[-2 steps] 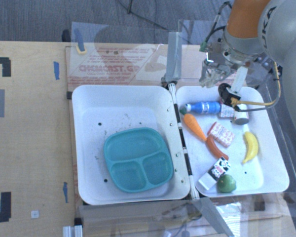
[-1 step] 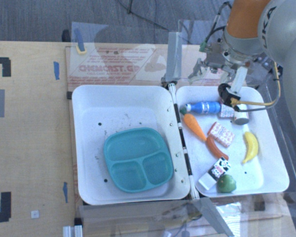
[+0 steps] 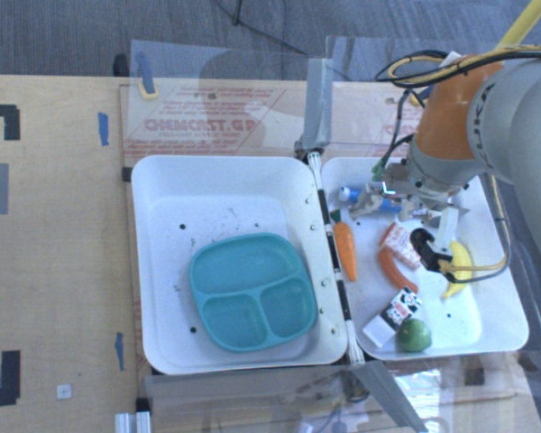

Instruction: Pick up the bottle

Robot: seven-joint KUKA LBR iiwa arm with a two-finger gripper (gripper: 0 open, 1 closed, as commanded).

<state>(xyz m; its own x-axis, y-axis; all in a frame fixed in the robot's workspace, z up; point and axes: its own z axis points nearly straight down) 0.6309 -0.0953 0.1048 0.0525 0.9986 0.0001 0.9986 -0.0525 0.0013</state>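
The bottle [image 3: 368, 198] is small and clear with a blue cap, and it lies on its side at the far left of the right bin [image 3: 496, 332]. Its cap points toward the divider between the bins. My gripper [image 3: 422, 213] hangs low over the bin just right of the bottle's base, under the grey arm with the orange band. The wrist covers the spot where gripper and bottle meet, so I cannot tell whether they touch.
An orange carrot [image 3: 344, 249] lies along the divider below the bottle. A red-and-white packet [image 3: 399, 241], a sausage [image 3: 398, 270], a banana [image 3: 458, 265], a black-and-white box [image 3: 399, 308] and a green lime [image 3: 415, 335] share the right bin. A teal divided plate [image 3: 252, 291] sits in the left bin [image 3: 162, 197].
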